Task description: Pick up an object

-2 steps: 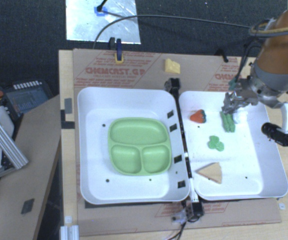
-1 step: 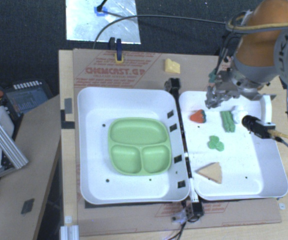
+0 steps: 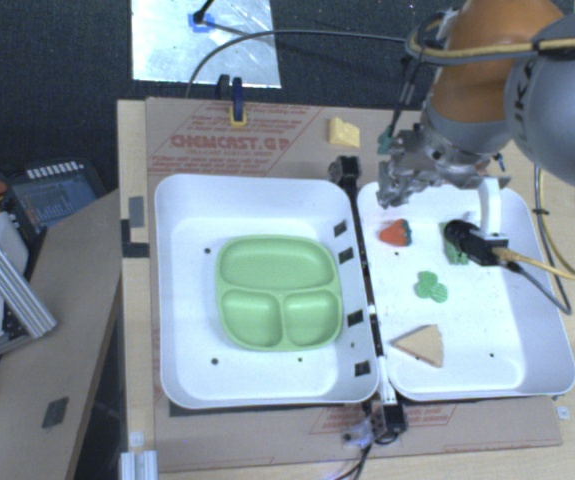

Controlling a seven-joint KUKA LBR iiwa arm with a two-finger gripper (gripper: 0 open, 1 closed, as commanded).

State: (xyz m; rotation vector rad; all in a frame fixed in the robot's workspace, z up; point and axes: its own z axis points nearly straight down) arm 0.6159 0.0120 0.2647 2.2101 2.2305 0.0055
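My gripper (image 3: 391, 194) hangs over the far left corner of the right bin (image 3: 537, 348). Just in front of it, and apart from it, a small red piece with a green top (image 3: 395, 233) lies on the bin floor. A green leafy clump (image 3: 429, 287) sits near the bin's middle. Toward the near edge lies a tan wedge (image 3: 419, 345). Another small green piece (image 3: 456, 253) shows partly beside the arm's black fitting.
The left bin (image 3: 182, 268) holds a light green divided plate (image 3: 275, 292). A yellow chunk (image 3: 344, 131) lies on the cardboard behind the bins. A ridge with black clips (image 3: 359, 268) separates the bins. The arm's bulk covers the right bin's far right corner.
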